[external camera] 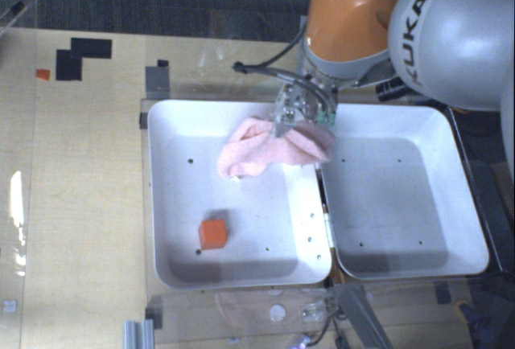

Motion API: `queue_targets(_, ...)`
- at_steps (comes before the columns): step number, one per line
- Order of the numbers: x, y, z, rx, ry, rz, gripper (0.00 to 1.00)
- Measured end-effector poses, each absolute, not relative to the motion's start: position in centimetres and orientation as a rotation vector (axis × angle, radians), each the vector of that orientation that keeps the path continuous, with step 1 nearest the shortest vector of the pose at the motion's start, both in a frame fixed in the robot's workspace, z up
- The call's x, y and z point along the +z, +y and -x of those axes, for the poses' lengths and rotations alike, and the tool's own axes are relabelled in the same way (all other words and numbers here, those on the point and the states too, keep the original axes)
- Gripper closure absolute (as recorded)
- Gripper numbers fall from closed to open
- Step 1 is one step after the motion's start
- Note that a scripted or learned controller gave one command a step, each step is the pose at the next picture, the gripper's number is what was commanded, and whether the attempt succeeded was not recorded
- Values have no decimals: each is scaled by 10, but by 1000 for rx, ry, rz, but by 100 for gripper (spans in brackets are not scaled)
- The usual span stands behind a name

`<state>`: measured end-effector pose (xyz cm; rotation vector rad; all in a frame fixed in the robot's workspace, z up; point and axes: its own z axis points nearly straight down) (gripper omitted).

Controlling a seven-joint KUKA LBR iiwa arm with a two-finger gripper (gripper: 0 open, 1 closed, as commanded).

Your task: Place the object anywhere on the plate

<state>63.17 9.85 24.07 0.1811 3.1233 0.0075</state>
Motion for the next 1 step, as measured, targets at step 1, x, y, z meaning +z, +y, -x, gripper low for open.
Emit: queue_targets(1,226,145,-616,7,3131,5,100)
